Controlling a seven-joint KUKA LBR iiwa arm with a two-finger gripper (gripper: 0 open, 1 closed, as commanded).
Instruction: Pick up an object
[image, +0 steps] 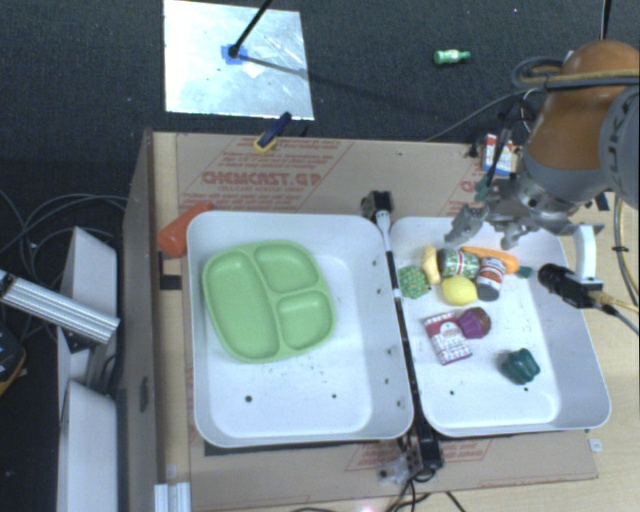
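My gripper (489, 231) hangs over the far edge of the right bin (570, 400), its two fingers spread open with nothing between them. Just below it lie an orange carrot (492, 256), a small green-labelled can (460, 264) and a little red-and-dark jar (490, 279). Close by are a yellow banana piece (431, 264), a green leafy toy (411, 281) and a yellow lemon (458, 291). Nearer the front sit a red packet (447, 338), a purple item (475, 322) and a dark green pepper (520, 366).
The left bin (230, 400) holds a green divided plate (268, 299). An orange object (172, 232) lies outside that bin's far left corner. A small green bottle (452, 57) and a foil sheet (238, 60) lie on the dark floor behind the bench.
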